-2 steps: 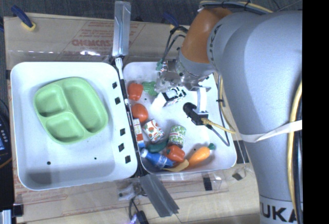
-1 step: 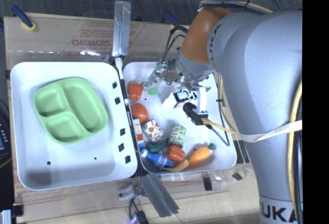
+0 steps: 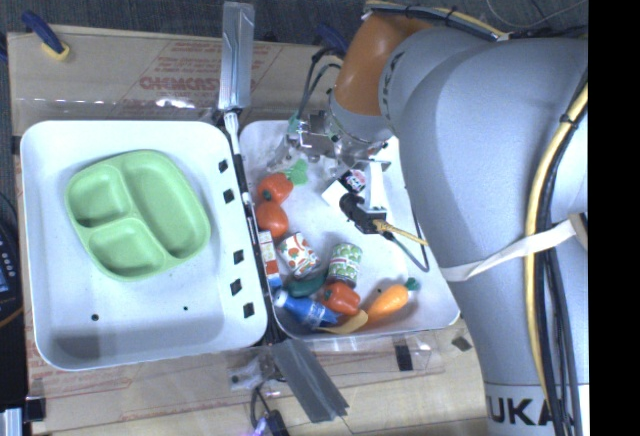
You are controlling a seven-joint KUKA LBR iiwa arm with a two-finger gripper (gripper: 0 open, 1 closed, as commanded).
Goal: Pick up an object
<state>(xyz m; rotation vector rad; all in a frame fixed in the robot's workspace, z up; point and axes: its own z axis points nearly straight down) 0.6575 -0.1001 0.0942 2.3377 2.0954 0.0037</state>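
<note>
Over the right of the 2 shallow white bins, the grey KUKA arm (image 3: 500,174) reaches in from the right edge, its bulky body covering much of that bin's right side, and the orange band (image 3: 365,59) above the wrist sits near the bin's far rim. The wrist bends downward so that the gripper (image 3: 312,146) hangs low in the far left part of the right white bin (image 3: 255,139), close to the divider between the bins. How far the claw is open cannot be told from here, nor whether it has hold of anything, since dark cabling and metal parts crowd that spot. Just beside it lies a small green piece (image 3: 296,170), and next to that 2 rounded orange-red toy vegetables (image 3: 273,205) are stacked along the divider, 1 behind the other. Toward the near end lie a red-and-white printed can (image 3: 298,253) and a green-labelled can (image 3: 346,264), both tilted. An orange toy carrot (image 3: 390,300) lies at the near right with its long axis slanting, green tip up and to the right. A blue object (image 3: 300,308) rests at the near rim. The left white bin (image 3: 60,324) holds a pale green 3-compartment plastic tray (image 3: 138,212).
</note>
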